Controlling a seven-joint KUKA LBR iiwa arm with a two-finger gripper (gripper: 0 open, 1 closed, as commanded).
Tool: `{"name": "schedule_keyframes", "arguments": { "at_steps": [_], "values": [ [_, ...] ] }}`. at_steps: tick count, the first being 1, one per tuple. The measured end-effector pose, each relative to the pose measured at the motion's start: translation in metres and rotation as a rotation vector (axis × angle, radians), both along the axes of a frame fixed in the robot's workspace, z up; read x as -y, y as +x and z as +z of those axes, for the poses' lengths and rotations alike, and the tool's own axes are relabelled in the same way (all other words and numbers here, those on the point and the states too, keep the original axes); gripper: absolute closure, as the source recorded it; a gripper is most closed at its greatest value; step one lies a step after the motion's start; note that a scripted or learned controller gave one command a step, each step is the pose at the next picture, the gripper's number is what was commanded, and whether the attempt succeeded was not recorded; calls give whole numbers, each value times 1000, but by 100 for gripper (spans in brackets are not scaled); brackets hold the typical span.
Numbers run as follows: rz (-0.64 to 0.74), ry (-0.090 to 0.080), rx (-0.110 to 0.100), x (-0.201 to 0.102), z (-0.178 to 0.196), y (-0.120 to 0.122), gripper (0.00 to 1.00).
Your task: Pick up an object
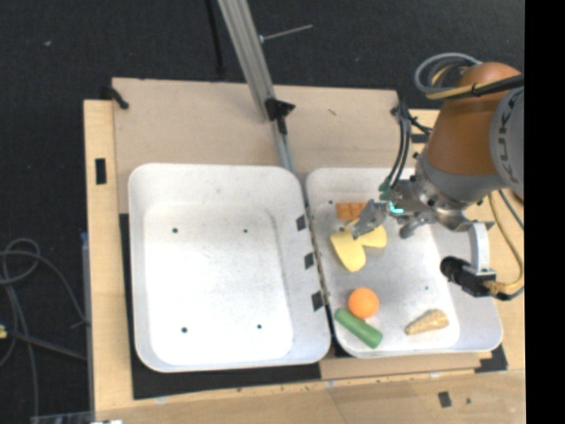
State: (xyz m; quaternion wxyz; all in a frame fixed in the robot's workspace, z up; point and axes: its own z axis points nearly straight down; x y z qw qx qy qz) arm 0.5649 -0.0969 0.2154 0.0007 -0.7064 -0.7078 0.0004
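Note:
The right bin [459, 334] holds a yellow banana-shaped piece [350, 250], an orange ball [363, 303], a green cylinder [358, 328], a tan wedge [427, 322] and a small orange-brown piece [350, 210]. My gripper [381, 219] hangs over the upper middle of this bin, just right of the yellow piece and the orange-brown piece. Its fingers [365, 225] stand apart with nothing between them.
The left bin [150, 193] lies beside the right one. A metal pole [250, 51] slants up from between the bins at the back. Cables and a black fitting [468, 276] hang off the arm over the right bin's right side.

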Motion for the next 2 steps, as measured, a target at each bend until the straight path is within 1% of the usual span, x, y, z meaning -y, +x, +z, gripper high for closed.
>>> {"name": "schedule_keyframes", "arguments": {
  "at_steps": [1, 2],
  "values": [
    [-2, 0, 4, 0, 2, 1, 0],
    [-4, -2, -3, 2, -61, -3, 0]
  ]
}}
